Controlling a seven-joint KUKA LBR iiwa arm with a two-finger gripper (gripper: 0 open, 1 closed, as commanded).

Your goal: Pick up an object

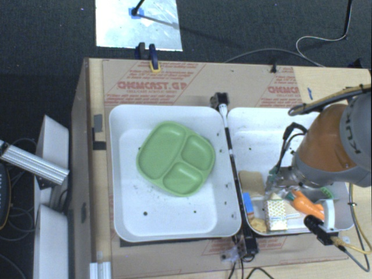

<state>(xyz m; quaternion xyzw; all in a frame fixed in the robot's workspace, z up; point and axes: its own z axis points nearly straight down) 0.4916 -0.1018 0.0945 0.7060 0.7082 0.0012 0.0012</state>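
The two-finger gripper [278, 182] is hung low over the right white bin [256, 127], above a small pile: a pale yellow waffle-like block [276, 212], an orange carrot-shaped toy [305, 204]. Its grip cannot be told. One piece should be squeezed squarely, then lifted slowly.

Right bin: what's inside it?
In the right bin: a blue item, a pale checkered block and an orange piece, bunched at its near end. The arm covers the bin's right part, so anything under it is hidden.

Small objects [273, 211], possibly a sponge, clustered at right bin's [256, 124] front.
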